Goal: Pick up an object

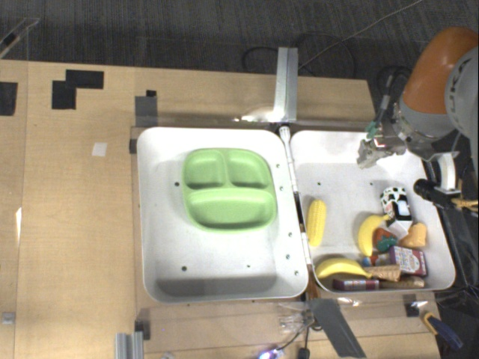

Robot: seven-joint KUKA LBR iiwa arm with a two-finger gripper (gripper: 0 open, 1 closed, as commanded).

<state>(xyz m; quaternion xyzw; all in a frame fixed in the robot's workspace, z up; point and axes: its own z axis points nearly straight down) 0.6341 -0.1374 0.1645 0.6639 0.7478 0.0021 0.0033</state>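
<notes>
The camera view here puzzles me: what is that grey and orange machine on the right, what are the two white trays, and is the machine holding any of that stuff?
You are looking down at a slant from one fixed camera above a wooden bench. The grey machine with the orange band is a robot arm reaching in from the right. Its gripper, the part meant to grasp things, hangs over the far part of the right bin; nothing visible sits between its fingers.

The left bin holds a green divided plate. The right bin holds toy food: a corn cob, two bananas, one near the front wall, a black-and-white toy, and a small heap of other items too jumbled to name.
</notes>
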